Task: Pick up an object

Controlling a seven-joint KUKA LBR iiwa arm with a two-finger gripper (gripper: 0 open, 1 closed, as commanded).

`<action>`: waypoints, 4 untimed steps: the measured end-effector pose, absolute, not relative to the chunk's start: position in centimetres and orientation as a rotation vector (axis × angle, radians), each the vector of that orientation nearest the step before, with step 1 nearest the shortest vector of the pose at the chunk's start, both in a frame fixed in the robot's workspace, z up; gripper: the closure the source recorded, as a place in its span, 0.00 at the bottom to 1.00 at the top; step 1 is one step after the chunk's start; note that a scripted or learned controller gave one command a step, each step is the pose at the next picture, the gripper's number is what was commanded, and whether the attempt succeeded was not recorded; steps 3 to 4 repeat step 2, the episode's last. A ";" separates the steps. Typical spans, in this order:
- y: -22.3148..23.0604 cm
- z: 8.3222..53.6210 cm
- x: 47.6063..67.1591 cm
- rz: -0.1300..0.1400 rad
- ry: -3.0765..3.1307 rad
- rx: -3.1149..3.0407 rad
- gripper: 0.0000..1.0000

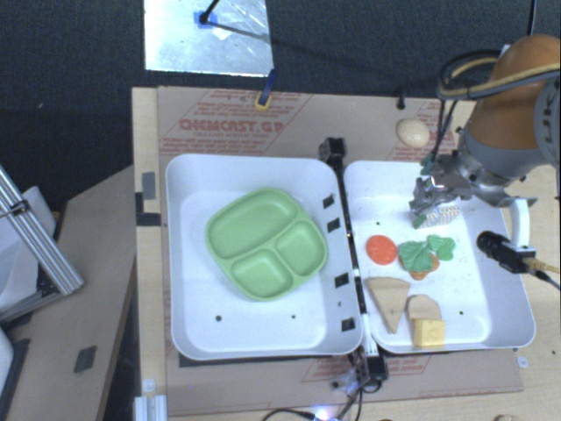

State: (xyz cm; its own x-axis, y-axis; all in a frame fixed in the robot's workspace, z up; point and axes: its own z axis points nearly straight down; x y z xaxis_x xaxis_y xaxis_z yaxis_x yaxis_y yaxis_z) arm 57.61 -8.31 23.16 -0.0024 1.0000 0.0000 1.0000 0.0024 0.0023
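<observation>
Where the arm (513, 103) reaches in from the right, you see its grey body and orange band above the far half of the right bin (517, 318). The gripper (431, 207) hangs low over that bin's upper middle, near the black divider (346, 235) between the two bins. Its metal fingers point down toward the bin floor, and just beside them lies a small pale ridged object (445, 214); whether the fingers grip it, touch it, or merely stand over it cannot be told from this angle, and neither can the width of their opening.

Below the gripper you find the loose items of the right bin. A round orange-red disc (380, 250) lies flat near the divider. Just to its right sits a green leafy toy (427, 253), partly covering an orange piece beneath it. Nearer the front edge rest a tan wedge (387, 298), a tan bread-shaped slice (424, 306) beside it, and a yellow block (429, 331) touching the slice's front side. All of these lie on the bin floor, apart from the gripper.

In the left bin (188, 323) you see a light green divided plate (266, 244) with three compartments, set at a tilt to the bin walls. Beyond the right bin, on the cardboard sheet (228, 125), rests a pale egg-shaped object (413, 132). A black cylindrical part (498, 250) juts over the right bin's right side.
</observation>
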 end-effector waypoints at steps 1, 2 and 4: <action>-6.8 22.7 58.5 0.003 2.228 2.213 1.00; -7.8 22.1 59.1 0.001 2.222 2.219 1.00; -7.8 22.1 59.1 0.001 2.222 2.219 1.00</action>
